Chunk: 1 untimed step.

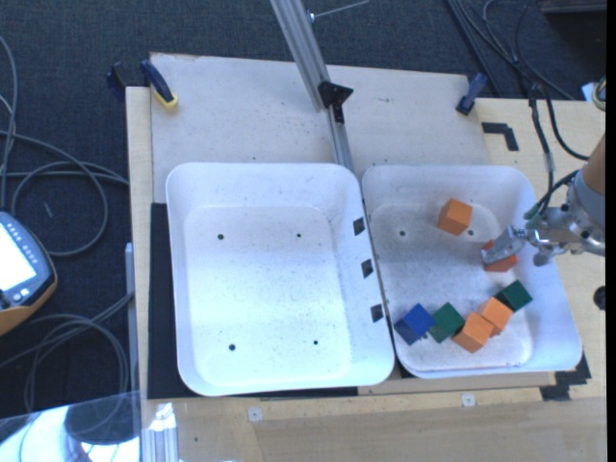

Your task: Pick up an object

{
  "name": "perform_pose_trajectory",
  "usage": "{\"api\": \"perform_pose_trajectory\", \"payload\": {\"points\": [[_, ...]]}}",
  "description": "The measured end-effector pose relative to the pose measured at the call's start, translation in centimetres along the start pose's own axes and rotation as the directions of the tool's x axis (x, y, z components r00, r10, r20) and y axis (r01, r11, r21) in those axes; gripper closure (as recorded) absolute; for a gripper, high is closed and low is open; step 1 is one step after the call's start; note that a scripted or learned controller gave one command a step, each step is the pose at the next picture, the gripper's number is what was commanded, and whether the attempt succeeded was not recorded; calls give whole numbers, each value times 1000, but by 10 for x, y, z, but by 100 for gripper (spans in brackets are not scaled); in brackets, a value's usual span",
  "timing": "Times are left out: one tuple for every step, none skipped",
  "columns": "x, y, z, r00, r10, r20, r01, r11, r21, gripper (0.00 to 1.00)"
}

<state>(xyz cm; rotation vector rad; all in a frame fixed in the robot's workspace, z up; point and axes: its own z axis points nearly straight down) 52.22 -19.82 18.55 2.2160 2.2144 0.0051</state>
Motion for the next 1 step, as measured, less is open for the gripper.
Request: {"api": "perform_pose_trajectory", "payload": {"points": [[16,32,-10,1000,-5,-3,5,1000,4,0]]}}
